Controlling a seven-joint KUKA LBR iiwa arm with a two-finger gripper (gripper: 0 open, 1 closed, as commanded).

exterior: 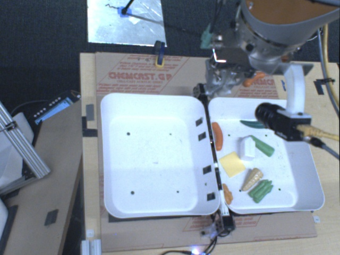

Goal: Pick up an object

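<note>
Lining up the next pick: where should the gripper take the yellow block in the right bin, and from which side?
Grip the yellow block across its two opposite flat edges, coming straight down from above. It lies flat on the right bin, a tilted square, so turning the wrist to match would probably help. The white block sits close at its upper right corner.

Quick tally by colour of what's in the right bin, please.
Orange: 2, one by the divider, one at the near corner
Green: 3, and a dark one partly behind the black camera
Yellow: 1
White: 1
Tan: 1
Total: 8
</note>
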